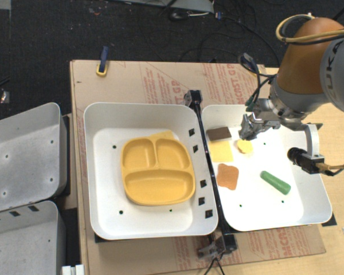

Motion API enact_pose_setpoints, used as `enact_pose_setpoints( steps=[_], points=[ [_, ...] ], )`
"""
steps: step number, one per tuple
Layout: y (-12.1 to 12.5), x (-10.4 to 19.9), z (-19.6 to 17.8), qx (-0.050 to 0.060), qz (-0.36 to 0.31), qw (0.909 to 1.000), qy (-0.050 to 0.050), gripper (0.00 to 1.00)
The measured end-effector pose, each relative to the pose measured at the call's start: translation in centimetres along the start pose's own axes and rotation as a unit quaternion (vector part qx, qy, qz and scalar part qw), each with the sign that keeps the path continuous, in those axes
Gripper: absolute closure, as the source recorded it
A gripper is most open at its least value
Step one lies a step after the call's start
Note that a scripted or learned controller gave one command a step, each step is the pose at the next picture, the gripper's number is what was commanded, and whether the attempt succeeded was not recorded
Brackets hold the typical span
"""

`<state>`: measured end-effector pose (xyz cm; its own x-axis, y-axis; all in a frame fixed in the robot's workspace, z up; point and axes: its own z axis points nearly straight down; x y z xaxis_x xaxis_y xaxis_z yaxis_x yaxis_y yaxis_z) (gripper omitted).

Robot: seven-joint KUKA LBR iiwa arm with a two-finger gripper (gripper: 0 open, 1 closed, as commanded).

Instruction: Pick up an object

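My gripper (pixel 246 133) hangs low over the upper left part of the right bin (pixel 286 211), its tips right above a small yellow lump (pixel 245 147). Next to that lump lie a yellow square slice (pixel 221 152), a dark brown block (pixel 219 133) and an orange-brown piece (pixel 228 176). A green cylinder (pixel 274 183) lies further right in the same bin. Nothing shows between the fingers.
The left bin (pixel 103 211) holds a yellow divided tray (pixel 158 171). A black divider with clips (pixel 205 153) runs between the bins. The arm's orange band (pixel 309 50) and a black cable fitting (pixel 304 158) hang over the right bin's upper right.
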<state>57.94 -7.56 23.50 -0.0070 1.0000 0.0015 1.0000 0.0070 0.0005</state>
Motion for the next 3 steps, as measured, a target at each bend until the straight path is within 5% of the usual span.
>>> enact_pose_setpoints(
  steps=[3],
  points=[
    [-7.1, 14.7, 0.9, 0.002, 0.000, 1.0000, 0.000, 1.00]
  ],
)
